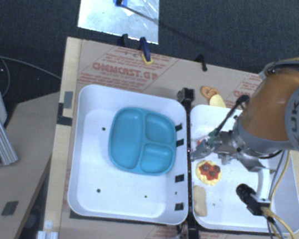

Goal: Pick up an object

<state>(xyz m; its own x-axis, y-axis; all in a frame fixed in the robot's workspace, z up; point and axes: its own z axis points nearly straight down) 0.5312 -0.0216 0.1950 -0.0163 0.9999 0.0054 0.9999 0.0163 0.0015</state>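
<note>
A small yellow toy pizza with red spots (208, 172) lies in the right bin (287, 208), near its left wall. A tan, bread-like piece (200, 201) lies just in front of it. My gripper (203, 148) hangs low over the left part of the right bin, just behind and left of the pizza. Nothing shows held in it. The grey and orange arm (274, 110) covers much of the bin's back half.
The left bin (85, 190) holds a blue divided plate (142, 141). A yellow object (217, 101) and a brown pretzel-like piece (208, 91) sit at the right bin's back rim. A blue clamp (145, 50) stands on the board behind the bins.
</note>
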